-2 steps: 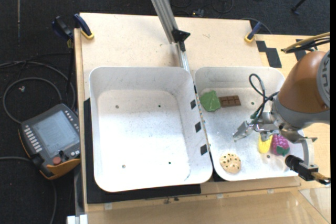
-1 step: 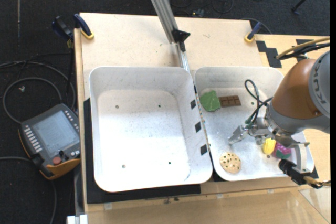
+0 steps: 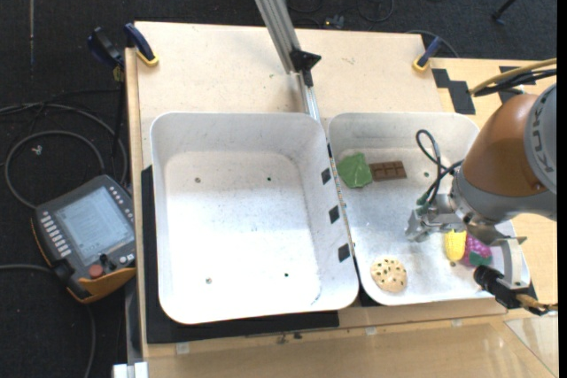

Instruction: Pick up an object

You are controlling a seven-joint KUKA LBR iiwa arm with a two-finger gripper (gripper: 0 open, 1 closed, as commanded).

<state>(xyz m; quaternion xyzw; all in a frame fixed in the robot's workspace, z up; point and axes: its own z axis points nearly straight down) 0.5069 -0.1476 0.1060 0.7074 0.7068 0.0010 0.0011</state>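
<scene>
Currently the gripper (image 3: 423,224) sits low in the right bin (image 3: 390,130), its fingers slightly spread and pinching nothing. A yellow toy (image 3: 454,245) lies just beside it at 4 o'clock; a cookie (image 3: 388,274) lies at 7 o'clock, a green piece (image 3: 355,171) and a chocolate bar (image 3: 387,171) at 11 o'clock.

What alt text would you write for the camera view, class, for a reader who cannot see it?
The gripper hangs low in the right bin, beside a yellow object. A green piece, a brown bar and a cookie also lie there.
</scene>
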